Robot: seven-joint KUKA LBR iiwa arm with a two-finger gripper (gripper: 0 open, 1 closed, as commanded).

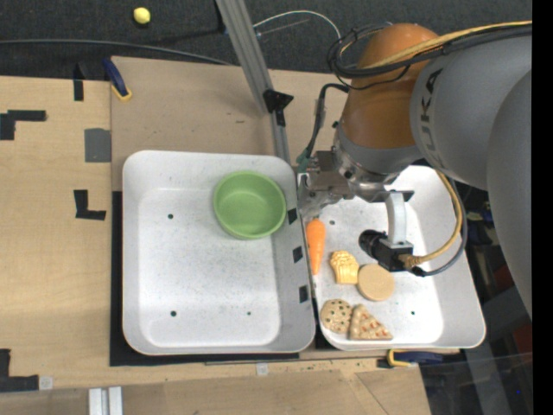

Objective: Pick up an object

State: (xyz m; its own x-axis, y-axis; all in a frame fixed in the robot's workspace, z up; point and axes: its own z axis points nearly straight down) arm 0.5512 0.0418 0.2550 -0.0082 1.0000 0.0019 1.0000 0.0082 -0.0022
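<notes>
The arm (449,85) reached in from the right, its orange band above the right bin (449,318). The claw (315,199) hung over that bin's upper left corner, close to the wall shared with the left bin (155,258). Whether the claw was released or clenched could not be told, as the wrist housing covered it from above.

An orange carrot (315,245) lay lengthwise along the right bin's left wall, its upper end just below the claw; contact between them could not be determined. Just right of the carrot sat a yellow waffle-like piece (343,267), and beside that a round tan disc (376,283). Nearer the front edge lay a round cookie (336,316) and a pizza slice (369,325), touching one another.

A green bowl (250,204) stood upright in the left bin, near its upper right corner, apart from the claw.
</notes>
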